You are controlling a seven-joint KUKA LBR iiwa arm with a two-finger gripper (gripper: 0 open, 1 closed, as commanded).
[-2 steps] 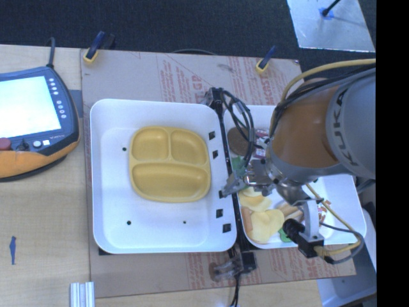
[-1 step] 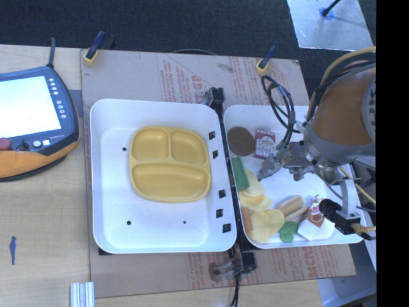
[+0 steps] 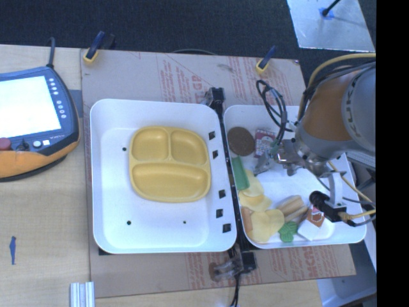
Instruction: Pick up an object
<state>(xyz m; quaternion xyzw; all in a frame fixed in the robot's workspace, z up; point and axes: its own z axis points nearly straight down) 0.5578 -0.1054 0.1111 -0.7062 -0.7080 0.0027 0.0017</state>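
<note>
Lying across a pale wooden bench (image 3: 38, 235): a brown cardboard sheet (image 3: 160, 75) clamped at its far edge, bearing two shallow white bins side by side. Sitting at the far left, a handheld control pendant (image 3: 35, 123) with a lit screen. Showing beyond the bench, dark carpet.

Resting in the left bin (image 3: 108, 235): a yellow divided plate (image 3: 170, 164), flat and alone.

Crowding the near-left part of the right bin (image 3: 348, 238): a brown round piece (image 3: 241, 141) at the far side, a green strip (image 3: 239, 173), pale yellow shapes (image 3: 265, 224), a tan block (image 3: 291, 206), a small green piece (image 3: 287, 232).

Reaching in from the right, hanging over the right bin: the grey and orange arm (image 3: 335, 110). Pointing down near the brown round piece, just beyond the yellow shapes: the gripper (image 3: 267, 162). Cannot tell how its jaws stand; nothing seen between them.
</note>
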